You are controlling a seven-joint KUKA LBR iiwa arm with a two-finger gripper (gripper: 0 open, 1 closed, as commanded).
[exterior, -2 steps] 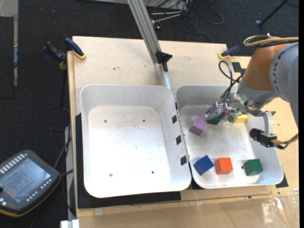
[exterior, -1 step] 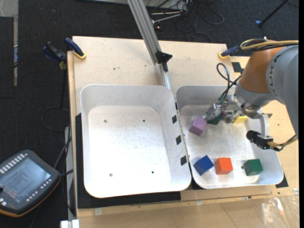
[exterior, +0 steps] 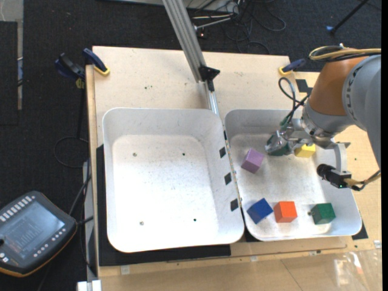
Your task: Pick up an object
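The right bin holds several blocks. A purple block lies near the bin's left side, and a yellow block sits further right, partly under the arm's wrist. Along the front lie a blue block, an orange block and a green block. My gripper hangs low over the bin's back half, between the purple and the yellow block, just left of the yellow one. I see no block between its fingers.
The left bin stands beside the right one, sharing a raised middle edge. A slanted metal pole comes down to the bins' back edge. Clamps sit on the bench's back corners. A teach pendant lies at the front left.
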